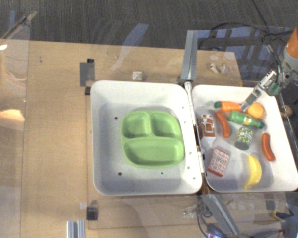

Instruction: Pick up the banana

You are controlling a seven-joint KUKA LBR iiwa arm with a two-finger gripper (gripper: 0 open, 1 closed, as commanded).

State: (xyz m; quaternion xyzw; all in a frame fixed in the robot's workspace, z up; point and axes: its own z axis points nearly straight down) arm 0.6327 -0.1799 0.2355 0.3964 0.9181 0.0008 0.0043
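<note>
The yellow banana [254, 171] lies in the right bin [283, 185], near its front edge, curved and lengthwise front to back. My gripper [250, 102] comes in from the upper right and hangs over the back of that bin, its tip just above an orange fruit [257, 111] and a carrot [229, 105]. It stands well behind the banana, with nothing visibly held.
Around the banana in the right bin lie a green bottle [245, 119], a small can [244, 138], two sausages [222, 124] [268, 147], a red packet [218, 161] and a brown box [206, 125]. The left bin [104, 148] holds a green divided plate [152, 138].
</note>
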